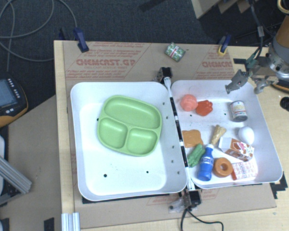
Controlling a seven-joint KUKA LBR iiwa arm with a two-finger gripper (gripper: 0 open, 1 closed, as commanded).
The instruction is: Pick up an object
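- Objects for the pick lie in your right bin [272, 150], crowded toward its middle and near side; nothing sits between the claw's fingers.
- Your claw [248, 82] hangs over the far right corner of that bin, at the end of the grey arm [283, 57] that comes in from the right; its two fingers stand apart, so it is open and holds nothing.
- Nearest below the claw stands a small can [239, 110]; a white egg [246, 134] lies just beside it toward you.
- At the bin's far left you see a pink ball [188, 102] touching a red piece [204, 108].
- Lower down, an orange block [192, 138] sits above a green piece [196, 154]; a blue bottle [206, 163] lies beside that, with an orange ring [223, 167] touching it on the right.
- A tan stick [217, 134] stands tilted in the middle; two small printed cartons [241, 149] lie at the near right.
- Your left bin [84, 143] holds a green divided plate [129, 124]; it has three compartments.
- On the desk [135, 61] beyond the bins lies a small green wrapped item [175, 52].
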